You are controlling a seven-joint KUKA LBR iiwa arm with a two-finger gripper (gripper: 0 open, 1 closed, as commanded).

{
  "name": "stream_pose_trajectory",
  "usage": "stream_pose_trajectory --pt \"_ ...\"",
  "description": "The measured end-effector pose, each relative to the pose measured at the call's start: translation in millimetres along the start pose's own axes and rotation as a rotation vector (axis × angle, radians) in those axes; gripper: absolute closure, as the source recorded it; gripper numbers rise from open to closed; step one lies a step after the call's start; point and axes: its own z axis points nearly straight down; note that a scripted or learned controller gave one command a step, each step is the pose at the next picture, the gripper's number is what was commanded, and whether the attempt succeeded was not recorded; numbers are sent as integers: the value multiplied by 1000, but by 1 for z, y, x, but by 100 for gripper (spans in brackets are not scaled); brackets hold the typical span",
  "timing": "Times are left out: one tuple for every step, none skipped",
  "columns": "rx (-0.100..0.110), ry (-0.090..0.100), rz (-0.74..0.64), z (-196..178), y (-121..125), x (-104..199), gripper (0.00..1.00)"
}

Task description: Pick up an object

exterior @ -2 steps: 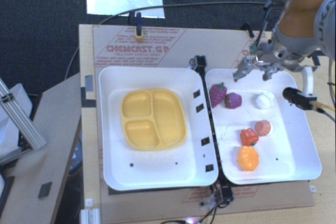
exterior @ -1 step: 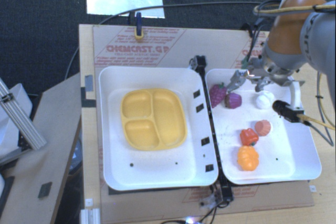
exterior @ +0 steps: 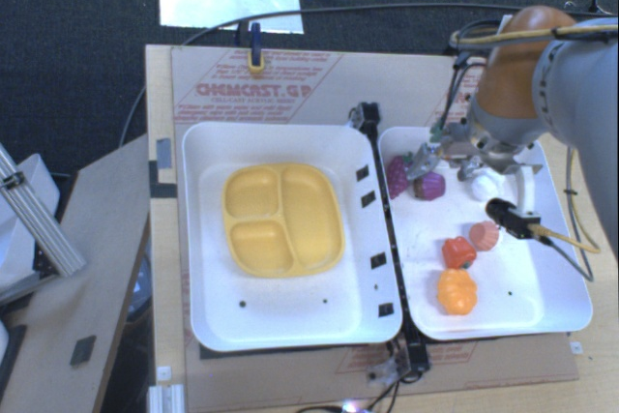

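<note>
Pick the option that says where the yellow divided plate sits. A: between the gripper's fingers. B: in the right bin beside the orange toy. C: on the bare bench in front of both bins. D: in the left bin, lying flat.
D: the yellow divided plate lies flat on the floor of the left bin, while the orange toy sits in the right bin.

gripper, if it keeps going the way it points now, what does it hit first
Probably the purple toys right under the gripper at the back of the right bin, near the divider. Depth is hard to judge from this slanted view.
</note>
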Motion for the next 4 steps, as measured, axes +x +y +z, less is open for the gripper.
stream_pose_trajectory --pt "-10 -7 3 33 3 -4 0" --pt "-12 -3 2 25 3 -2 100" --pt "-9 -1 1 -38 8 -8 100" --pt "-7 -1 -3 -72 10 -8 100"
